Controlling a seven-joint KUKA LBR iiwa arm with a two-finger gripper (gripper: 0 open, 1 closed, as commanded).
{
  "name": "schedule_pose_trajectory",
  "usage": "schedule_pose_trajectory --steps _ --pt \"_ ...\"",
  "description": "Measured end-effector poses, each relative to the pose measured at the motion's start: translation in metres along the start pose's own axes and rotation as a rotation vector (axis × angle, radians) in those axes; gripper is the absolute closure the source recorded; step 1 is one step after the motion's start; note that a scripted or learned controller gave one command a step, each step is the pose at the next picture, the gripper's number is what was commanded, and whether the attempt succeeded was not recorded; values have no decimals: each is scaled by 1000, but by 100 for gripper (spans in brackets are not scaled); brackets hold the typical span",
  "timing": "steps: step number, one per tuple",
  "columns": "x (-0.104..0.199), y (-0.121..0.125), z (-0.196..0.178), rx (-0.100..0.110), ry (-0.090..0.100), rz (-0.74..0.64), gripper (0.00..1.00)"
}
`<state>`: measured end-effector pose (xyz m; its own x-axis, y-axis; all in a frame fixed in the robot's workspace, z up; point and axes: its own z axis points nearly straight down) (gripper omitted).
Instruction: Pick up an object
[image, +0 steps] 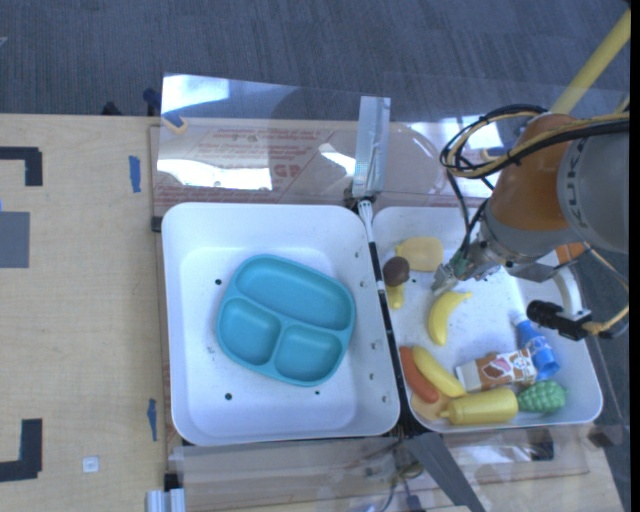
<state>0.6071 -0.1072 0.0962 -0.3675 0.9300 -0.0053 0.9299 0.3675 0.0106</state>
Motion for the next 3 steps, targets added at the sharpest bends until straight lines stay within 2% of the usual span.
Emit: schedule_pose_trajectory --steps 1,2,3 --pt "0 0 1 1 1 0 0" --pt "7 -43 8 2 2 94 0" --pt "5 -41 0 -1 0 95 100"
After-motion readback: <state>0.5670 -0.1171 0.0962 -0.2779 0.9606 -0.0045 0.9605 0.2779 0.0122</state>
